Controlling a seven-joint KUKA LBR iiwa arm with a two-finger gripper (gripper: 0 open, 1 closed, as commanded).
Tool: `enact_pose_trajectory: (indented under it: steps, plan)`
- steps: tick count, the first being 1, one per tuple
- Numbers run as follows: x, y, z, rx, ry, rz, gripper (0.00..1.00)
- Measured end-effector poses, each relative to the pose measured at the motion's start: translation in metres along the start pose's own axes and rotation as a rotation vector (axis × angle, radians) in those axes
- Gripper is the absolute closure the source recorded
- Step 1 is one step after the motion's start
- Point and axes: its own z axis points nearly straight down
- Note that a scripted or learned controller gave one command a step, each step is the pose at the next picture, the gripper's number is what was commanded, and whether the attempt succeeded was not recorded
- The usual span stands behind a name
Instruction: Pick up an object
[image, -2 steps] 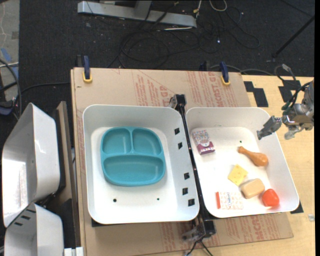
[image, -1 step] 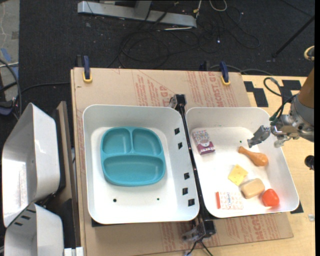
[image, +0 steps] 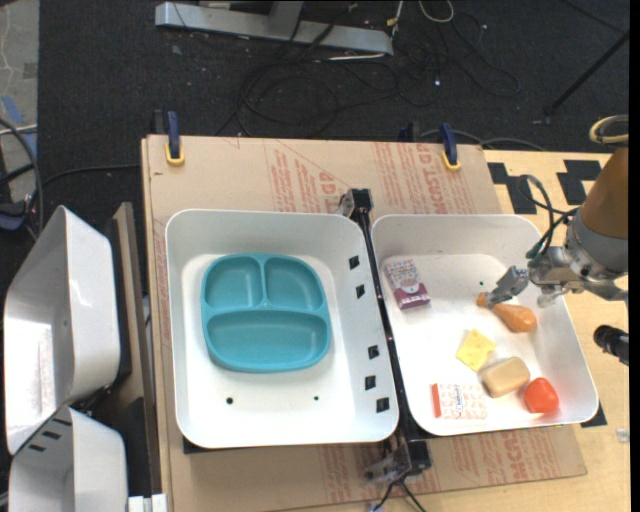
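Observation:
The right bin (image: 440, 245) holds several small objects. An orange carrot-like piece (image: 515, 318) lies near its right side. My gripper (image: 529, 291) hovers just above that piece, open, with nothing between its fingers; one grey finger (image: 508, 284) points down-left toward the piece's left tip. A yellow wedge (image: 476, 350), a tan bread-like lump (image: 504, 376) and a red tomato-like ball (image: 541, 396) lie toward the front right. A small purple-and-white carton (image: 407, 283) rests at the left, and a red-and-white packet (image: 458, 401) lies at the front.
The left bin (image: 190, 400) carries a teal divided plate (image: 265, 310). A black divider with clips (image: 378, 330) runs between the bins. The arm's orange band (image: 612, 200) hangs over the right bin's right wall. White containers (image: 55, 310) stand off the bench's left side.

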Motion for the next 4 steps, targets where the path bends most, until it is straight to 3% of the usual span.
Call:
enact_pose_trajectory:
  steps: [1, 2, 4]
  plan:
    - [0.005, 0.001, 0.063, 0.0, 0.001, -0.001, 0.0]
    - [0.005, 0.002, 0.049, -0.005, -0.001, -0.001, 1.0]
    - [0.001, 0.015, -0.072, -0.01, -0.003, -0.006, 1.0]
